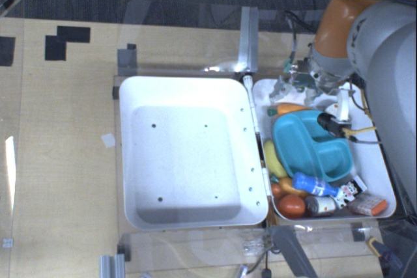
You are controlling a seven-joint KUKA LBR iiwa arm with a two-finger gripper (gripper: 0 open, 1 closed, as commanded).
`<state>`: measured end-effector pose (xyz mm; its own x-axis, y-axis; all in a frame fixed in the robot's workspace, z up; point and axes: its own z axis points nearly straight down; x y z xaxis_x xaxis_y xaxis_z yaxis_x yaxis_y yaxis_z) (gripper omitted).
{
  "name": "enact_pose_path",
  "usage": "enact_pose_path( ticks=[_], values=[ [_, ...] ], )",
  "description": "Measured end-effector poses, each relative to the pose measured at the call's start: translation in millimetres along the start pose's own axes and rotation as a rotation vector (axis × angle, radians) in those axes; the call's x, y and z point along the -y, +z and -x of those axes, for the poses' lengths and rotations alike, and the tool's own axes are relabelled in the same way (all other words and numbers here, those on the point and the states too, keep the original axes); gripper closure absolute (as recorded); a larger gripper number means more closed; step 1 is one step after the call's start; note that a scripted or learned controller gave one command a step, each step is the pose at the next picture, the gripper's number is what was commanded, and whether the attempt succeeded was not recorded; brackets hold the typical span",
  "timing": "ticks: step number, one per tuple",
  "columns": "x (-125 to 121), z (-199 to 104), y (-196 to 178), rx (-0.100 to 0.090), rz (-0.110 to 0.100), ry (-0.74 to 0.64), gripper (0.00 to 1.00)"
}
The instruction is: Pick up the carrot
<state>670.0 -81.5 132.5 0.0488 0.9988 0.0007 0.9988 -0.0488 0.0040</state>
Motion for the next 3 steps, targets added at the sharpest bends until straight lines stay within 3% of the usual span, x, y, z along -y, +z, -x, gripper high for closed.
enact_pose_path(
  ticks=[1, 2, 3],
  values=[
    [13, -19, -54, 0.002, 0.003, -0.074, 0.0],
    [2, -46, -80, 0.001, 0.002, -0.034, 0.0],
    [6, -1, 33, 0.002, 0.009, 0.165, 0.0]
  ],
)
